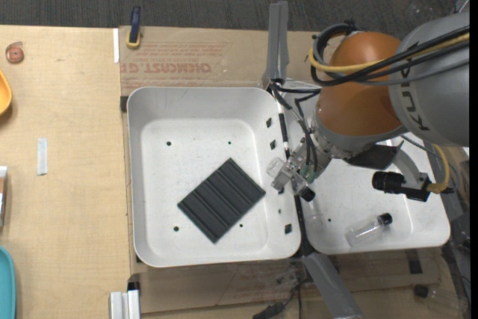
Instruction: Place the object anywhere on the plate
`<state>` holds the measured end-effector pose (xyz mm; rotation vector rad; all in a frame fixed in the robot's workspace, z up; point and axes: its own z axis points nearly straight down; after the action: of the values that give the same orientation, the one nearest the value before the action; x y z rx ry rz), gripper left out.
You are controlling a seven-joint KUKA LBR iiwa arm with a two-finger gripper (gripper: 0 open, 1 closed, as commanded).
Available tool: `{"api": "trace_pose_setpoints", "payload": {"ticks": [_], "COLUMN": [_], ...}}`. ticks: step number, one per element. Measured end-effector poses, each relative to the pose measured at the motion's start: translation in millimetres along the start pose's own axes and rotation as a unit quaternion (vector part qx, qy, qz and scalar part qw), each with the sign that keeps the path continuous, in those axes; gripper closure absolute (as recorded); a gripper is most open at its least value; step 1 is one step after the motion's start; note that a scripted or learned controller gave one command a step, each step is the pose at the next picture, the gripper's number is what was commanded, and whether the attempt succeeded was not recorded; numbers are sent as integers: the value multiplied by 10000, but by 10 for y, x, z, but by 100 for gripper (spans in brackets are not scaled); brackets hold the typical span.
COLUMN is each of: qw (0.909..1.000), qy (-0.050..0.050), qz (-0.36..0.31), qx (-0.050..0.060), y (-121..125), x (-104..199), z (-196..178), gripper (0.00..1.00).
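**Arm poised at the seam between the bins, plate to its left**

The pale wooden bench (60, 235) filled the left and lower parts of the frame, carrying two shallow white bins side by side. The left white bin (149, 116) sat in the centre of the frame; the right white bin (418, 231) lay at the lower right, much of it covered by the arm. The grey arm with its orange band (362, 97) reached in from the right edge and hung over the wall shared by the two bins.

Within the left bin, lower centre of the frame, lay the dark ribbed rectangular plate (222, 200), flat on the floor of the bin, its long axis running from lower left to upper right.

The end effector (293, 177) was just right of the plate's upper right corner, above the dividing wall. A small pale greyish thing appeared at its tip, but whether it was a held object or part of the tool could not be made out, and how far the tool was open could not be told.

In the right bin, below and right of the end effector, a small clear tube with a dark cap (367, 228) lay on its side. If that was the object, it remained off the plate, and the plate lay to the end effector's left.
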<state>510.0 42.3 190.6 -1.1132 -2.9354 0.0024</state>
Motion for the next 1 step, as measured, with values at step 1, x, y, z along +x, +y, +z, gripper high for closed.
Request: {"api": "trace_pose_setpoints", "payload": {"ticks": [1], "qw": [9999], "qy": [-11], "qz": [162], "qx": [-5], "y": [870], "x": [311], "z": [-654], "gripper": [100]}}
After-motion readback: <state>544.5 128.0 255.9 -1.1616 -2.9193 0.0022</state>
